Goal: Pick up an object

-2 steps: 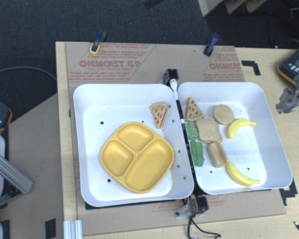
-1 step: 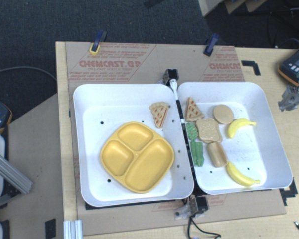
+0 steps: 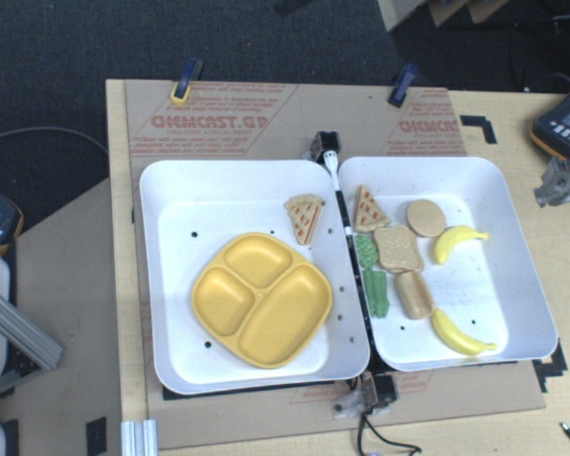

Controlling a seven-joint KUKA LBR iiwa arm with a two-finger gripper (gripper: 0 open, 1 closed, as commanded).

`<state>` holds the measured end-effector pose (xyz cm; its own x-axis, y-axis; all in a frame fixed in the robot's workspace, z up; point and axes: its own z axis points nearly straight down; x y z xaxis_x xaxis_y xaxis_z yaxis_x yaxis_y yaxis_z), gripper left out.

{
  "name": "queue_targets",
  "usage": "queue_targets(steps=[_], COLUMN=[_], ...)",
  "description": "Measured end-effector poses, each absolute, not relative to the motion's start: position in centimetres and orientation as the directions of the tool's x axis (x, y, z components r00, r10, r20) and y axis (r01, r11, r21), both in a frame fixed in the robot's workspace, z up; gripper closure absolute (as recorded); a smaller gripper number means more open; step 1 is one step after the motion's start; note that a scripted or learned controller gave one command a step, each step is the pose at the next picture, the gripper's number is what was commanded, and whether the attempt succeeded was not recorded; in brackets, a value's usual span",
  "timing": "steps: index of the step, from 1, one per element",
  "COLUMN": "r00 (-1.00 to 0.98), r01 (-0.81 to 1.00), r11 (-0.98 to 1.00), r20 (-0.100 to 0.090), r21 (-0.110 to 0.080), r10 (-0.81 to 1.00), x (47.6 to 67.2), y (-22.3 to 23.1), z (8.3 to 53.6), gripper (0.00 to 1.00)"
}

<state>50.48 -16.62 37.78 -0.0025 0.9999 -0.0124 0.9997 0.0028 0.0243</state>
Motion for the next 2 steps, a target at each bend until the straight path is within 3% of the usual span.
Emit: queue_targets(steps=[2], r00=[-0.005], r01=[0.999], r11=[0.005], r20=[-0.016], r21=[0.032], r10=[1.0], x=[50.6], y=[-16.6], z=[39.9], gripper=[1.0])
